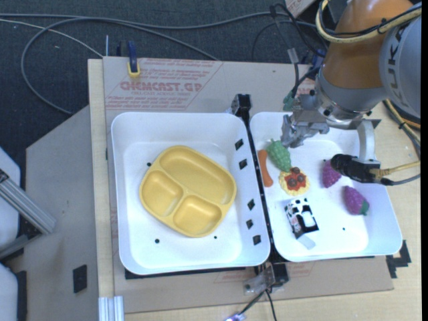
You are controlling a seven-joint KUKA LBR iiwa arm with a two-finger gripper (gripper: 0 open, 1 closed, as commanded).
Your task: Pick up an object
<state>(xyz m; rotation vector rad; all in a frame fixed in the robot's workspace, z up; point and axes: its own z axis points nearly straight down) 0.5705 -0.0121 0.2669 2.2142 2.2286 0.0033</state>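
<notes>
In the right bin (378, 245) lie several small toys: a green leafy one (279, 156), an orange carrot (266, 169), a yellow piece with red dots (294, 180), two purple grape bunches (330, 174) (354, 200) and a black-and-white block (301, 218). My gripper (295, 135) hangs over the bin's far left part, just above and to the right of the green toy. Nothing shows as lifted; every toy rests on the bin floor.
The left bin (124, 179) holds a yellow divided plate (187, 190). A black divider (251, 172) runs between the bins. The arm's grey and orange body (361, 52) looms over the right bin's far side, and a black fitting with cables (354, 167) reaches over that bin.
</notes>
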